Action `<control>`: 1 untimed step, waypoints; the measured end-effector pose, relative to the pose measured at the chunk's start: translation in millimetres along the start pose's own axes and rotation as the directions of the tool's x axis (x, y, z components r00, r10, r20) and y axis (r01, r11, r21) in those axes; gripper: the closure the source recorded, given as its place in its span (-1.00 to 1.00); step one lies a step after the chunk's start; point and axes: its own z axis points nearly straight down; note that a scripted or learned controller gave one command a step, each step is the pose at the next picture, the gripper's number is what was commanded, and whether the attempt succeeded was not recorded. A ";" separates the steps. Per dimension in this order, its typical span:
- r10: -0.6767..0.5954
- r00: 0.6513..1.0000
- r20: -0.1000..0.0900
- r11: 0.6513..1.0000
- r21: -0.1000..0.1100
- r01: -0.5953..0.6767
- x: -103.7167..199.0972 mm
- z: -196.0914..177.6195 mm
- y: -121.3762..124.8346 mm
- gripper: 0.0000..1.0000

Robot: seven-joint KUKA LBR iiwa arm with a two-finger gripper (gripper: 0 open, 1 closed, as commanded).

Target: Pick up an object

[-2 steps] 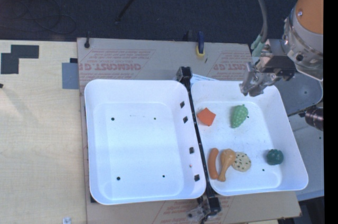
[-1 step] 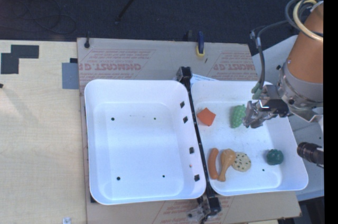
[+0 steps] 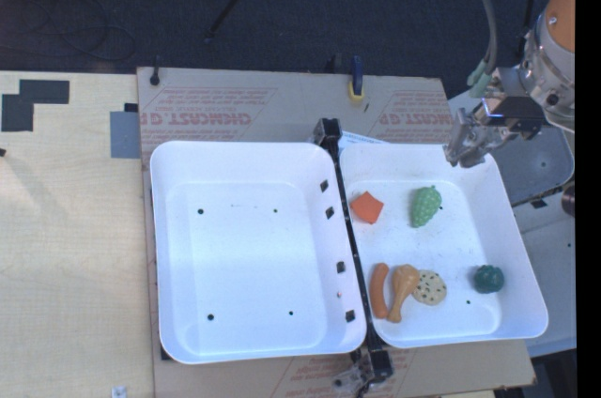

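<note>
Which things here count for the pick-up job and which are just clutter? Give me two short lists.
Job:
gripper, above the right bin's far right corner
orange block
green grapes
orange sausage
chicken drumstick
speckled cookie
dark green lump

Lying about:
left bin
blue-and-yellow clamp
cardboard sheet

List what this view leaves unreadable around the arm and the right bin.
- Tool: small and blurred over the right bin's far corner; finger state unreadable.
- Arm: upper part cut off by the frame edge.
- Dark green object: too small to identify.
- Speckled piece: partly covered by the drumstick.
</note>
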 end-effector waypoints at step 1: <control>0.009 1.000 0.002 1.000 0.028 -0.009 -33.3 132.3 -15.7 1.00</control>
